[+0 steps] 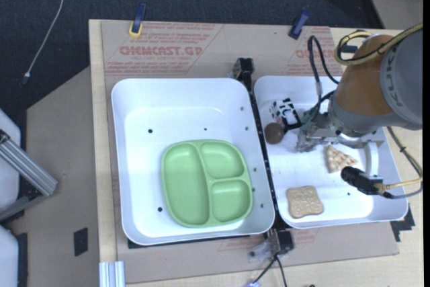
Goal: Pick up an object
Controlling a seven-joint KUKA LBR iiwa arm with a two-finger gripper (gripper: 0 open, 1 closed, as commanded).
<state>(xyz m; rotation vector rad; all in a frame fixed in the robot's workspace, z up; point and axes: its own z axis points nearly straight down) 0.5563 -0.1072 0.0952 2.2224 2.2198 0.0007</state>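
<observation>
Nearest the camera, along the front edge of the desk [201, 259], a black clamp [282, 240] grips the seam where the two white bins meet. Just above it, at about five o'clock in the scene, a slice of toast [304, 201] lies flat on the floor of the right bin [376, 212]. To its left, at seven o'clock, the left bin [134, 144] holds a pale green divided plate [206, 181] with three compartments, sitting toward the front of that bin.

Moving back in the right bin, a pizza slice [339, 158] lies at about four o'clock, just beside the arm's black wrist fitting [359, 179] and partly under the arm. Farther on, at three o'clock, the hand [310, 138] hangs low over the middle of the right bin; whether it is released or clenched cannot be told, as its tips blur into the clutter beneath. A small brown round object [274, 133] sits just beside it to the left, close to the bin's left wall. Slightly beyond lies a black-and-white object [285, 111], near the hand.

At the far edge of the desk, a yellow-and-blue clamp [138, 21] stands at eleven o'clock and a blue clamp [298, 23] at one o'clock.
</observation>
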